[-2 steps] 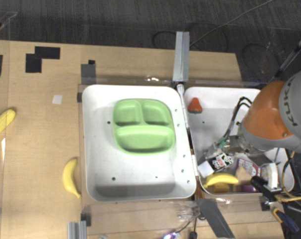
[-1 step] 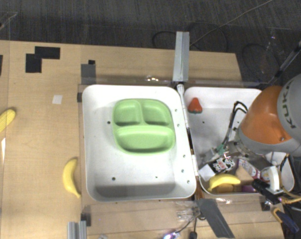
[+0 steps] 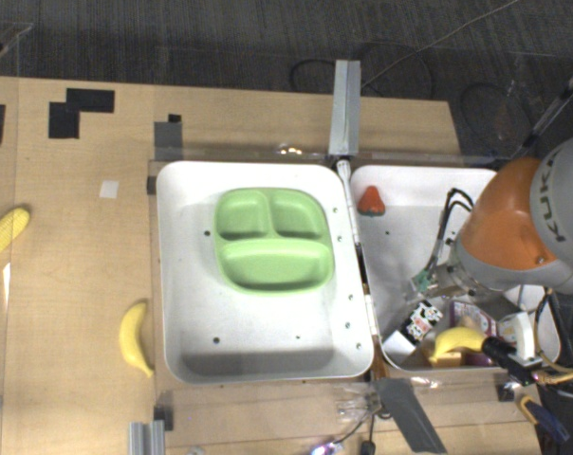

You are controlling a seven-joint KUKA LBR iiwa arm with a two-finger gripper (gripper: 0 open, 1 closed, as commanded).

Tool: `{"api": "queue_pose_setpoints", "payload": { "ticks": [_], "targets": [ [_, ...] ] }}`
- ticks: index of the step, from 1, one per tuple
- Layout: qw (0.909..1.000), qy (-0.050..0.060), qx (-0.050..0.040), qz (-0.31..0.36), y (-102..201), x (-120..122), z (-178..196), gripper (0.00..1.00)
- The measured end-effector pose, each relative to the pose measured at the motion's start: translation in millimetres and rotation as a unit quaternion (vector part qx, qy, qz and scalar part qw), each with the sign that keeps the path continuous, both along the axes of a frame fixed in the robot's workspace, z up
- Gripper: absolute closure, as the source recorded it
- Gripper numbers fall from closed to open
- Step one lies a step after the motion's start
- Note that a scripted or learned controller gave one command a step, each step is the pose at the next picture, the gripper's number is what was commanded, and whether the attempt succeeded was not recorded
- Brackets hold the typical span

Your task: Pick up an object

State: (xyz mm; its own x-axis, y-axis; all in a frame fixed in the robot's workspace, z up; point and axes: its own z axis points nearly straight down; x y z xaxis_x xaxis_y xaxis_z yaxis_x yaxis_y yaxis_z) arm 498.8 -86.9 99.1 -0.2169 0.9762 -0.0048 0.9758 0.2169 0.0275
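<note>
The arm (image 3: 528,226) comes in from the right and hangs over the right bin (image 3: 410,192), its grey body and orange band covering most of that bin's right half. The wrist points down and toward the near edge, and the gripper (image 3: 436,287) sits low over the bin's near part, with black cables looping up along its left side. Whether the tool is open or closed cannot be told from this angle — the wrist hides it — and nothing can be seen held in it.

Objects lie crowded in the near end of the right bin, just beside and under the wrist: a small black-and-white patterned item (image 3: 419,322) against the bin's near-left corner, a yellow banana-shaped piece (image 3: 457,341) to its right, and some purple-and-white packaging (image 3: 481,322) behind that. A small red-orange object (image 3: 370,200) sits alone in the far-left corner of the same bin, well apart from the gripper.

The left bin (image 3: 187,254) holds a green divided plate (image 3: 272,238) — three compartments, lying flat, toward the bin's far side.

Outside the bins, on the wooden bench (image 3: 68,282), a yellow banana (image 3: 135,337) lies just beside the left bin's near-left corner, and a yellow corn cob (image 3: 4,234) lies at the far left edge of the view.
</note>
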Motion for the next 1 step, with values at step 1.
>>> {"api": "queue_pose_setpoints", "payload": {
  "ticks": [1],
  "targets": [
    [1.0000,0.000,0.0001,0.000,0.0,-0.2,-0.1,0.00]
  ]
}}
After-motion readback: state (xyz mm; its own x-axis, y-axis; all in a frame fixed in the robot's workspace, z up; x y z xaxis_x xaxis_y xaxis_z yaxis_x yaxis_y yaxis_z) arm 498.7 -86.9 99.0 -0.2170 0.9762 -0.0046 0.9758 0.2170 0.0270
